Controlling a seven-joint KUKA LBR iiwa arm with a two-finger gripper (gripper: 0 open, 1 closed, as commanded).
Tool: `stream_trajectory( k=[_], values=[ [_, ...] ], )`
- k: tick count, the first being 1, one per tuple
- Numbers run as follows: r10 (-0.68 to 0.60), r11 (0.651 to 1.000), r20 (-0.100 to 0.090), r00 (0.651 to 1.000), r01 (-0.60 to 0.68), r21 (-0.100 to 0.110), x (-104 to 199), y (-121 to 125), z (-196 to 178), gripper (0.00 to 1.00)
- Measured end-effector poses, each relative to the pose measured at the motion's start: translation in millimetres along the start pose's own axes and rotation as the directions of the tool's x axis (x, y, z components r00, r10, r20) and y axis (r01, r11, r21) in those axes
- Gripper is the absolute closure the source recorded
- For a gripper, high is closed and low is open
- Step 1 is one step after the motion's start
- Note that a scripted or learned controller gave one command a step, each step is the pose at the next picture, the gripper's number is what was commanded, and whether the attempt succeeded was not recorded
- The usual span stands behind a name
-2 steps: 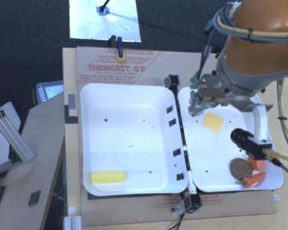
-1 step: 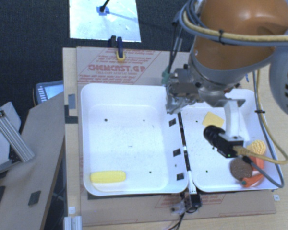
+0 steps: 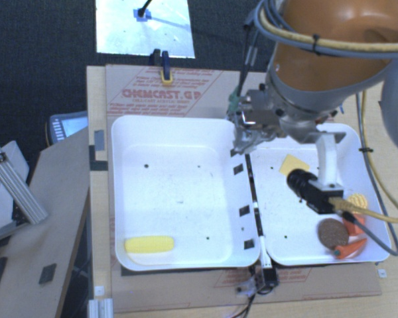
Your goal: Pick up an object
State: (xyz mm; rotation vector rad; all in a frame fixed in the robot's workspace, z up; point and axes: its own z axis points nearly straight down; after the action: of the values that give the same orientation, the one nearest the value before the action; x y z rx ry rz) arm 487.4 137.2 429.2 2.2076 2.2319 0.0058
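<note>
Tool (image 3: pixel 243 144) above seam (image 3: pixel 253 204) between bins (image 3: pixel 186 177)

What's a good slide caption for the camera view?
Pincer poised by the seam between bins: yellow block in left bin, brown disc in right bin.

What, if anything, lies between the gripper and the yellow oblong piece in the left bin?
Nothing visible. The gripper is over the bins' shared rim, and the yellow oblong piece lies near the front-left corner of the left bin, with only white floor between them.
</note>
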Motion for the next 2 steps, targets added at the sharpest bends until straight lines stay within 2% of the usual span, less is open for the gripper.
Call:
stream_trajectory(
  k=[1,2],
  values=[
    [0.025,1.000,0.004,1.000,-0.025,0.001,-146,-2,18,1.00],
    [-0.001,1.000,-0.001,1.000,0.001,0.011,-51,-3,100,1.00]
  ],
)
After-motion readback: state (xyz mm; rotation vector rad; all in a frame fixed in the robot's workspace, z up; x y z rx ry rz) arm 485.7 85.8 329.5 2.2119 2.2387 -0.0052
